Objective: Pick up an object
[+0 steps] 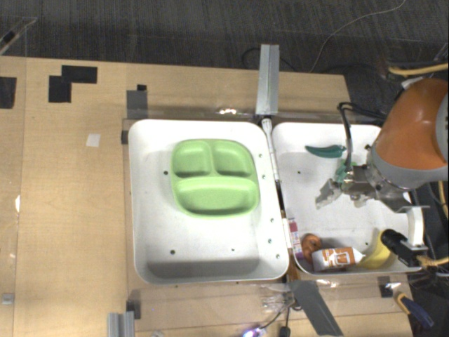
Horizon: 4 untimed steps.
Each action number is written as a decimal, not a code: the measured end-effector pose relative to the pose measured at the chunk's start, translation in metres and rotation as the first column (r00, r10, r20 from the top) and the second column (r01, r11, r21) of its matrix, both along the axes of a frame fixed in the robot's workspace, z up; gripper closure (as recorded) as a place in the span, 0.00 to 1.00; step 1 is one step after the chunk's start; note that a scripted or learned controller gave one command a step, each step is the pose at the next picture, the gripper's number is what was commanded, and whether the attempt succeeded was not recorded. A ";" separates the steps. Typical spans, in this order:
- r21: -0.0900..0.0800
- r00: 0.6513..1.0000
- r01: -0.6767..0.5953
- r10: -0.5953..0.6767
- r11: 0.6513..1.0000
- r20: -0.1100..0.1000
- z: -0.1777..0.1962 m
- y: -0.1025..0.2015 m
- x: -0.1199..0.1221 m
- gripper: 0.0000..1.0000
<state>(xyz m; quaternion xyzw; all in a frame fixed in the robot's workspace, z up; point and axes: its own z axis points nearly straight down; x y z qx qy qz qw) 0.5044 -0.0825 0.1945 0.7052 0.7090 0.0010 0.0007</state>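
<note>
Wooden counter (63,209) carries 2 white bins side by side. Left bin (151,188) holds a green divided tray (212,176), lying flat near its middle. Right bin (309,188) holds a teal object (324,149) by the far wall, and along the near wall a small brown item (311,243), a bottle (335,258) on its side and a banana (377,255), likely gathered there by the tilt. The pincer (338,190) hovers over bare floor mid-bin, fingers apart, holding nothing, perhaps positioned between the candidates.

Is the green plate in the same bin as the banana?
No, the green plate lies in the left bin, while the banana lies at the near edge of the right bin.
</note>
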 end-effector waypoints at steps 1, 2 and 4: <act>-0.001 0.999 0.047 -0.047 0.999 0.001 -0.012 -0.076 0.032 0.00; -0.003 0.999 -0.039 0.039 0.999 0.005 -0.102 -0.105 0.119 0.00; -0.004 0.994 -0.107 0.107 0.994 0.017 -0.092 -0.107 0.108 1.00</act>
